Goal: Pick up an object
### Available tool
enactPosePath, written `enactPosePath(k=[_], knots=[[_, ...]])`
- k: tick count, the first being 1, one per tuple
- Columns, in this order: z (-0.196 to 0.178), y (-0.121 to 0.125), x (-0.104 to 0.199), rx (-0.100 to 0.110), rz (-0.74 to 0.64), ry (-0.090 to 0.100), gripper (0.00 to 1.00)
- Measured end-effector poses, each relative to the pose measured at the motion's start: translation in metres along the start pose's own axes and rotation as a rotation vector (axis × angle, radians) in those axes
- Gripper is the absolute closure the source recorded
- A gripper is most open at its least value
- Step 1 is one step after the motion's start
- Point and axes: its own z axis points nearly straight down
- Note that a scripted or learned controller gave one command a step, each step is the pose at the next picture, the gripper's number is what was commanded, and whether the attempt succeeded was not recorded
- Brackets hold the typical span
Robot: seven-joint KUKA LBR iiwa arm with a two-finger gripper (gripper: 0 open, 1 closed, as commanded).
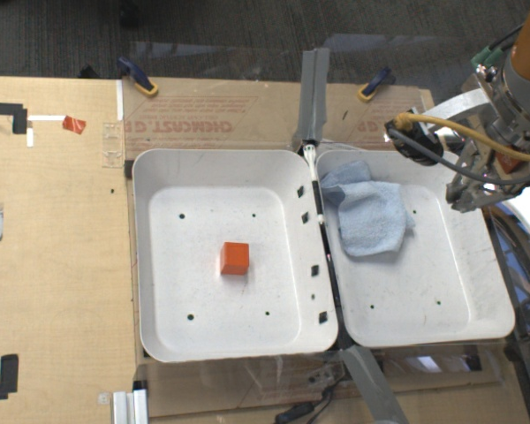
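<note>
- an orange block [235, 259] is seen lying near the middle of the left bin [159, 316], slightly toward 6 o'clock, well apart from every wall.
- a light blue cloth [368, 215] is found crumpled in the right bin [477, 321], toward 11 o'clock, its corner touching the divider side; it appears to have been dropped there loosely rather than laid flat.
- the gripper [477, 188] is held at the 3 o'clock edge of the right bin, above its rim, with cables looped around the wrist; whether the jaws are open or closed cannot be told, as they are lost in the dark linkage.
- nothing is seen held.
- the block is judged the easier target: bare floor is left on all sides, so a descent from above would not be crowded by walls.
- the cloth is nearer to the arm, but its closeness to the raised divider leaves less room at 9 o'clock.
- the brown surface [53, 237] at 9 o'clock carries only tape marks.
</note>
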Motion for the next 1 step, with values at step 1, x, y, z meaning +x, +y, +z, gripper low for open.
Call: enactPosePath(k=[1], knots=[[0.0448,0.0201,-0.0043,0.0,-0.005,-0.002,1.0]])
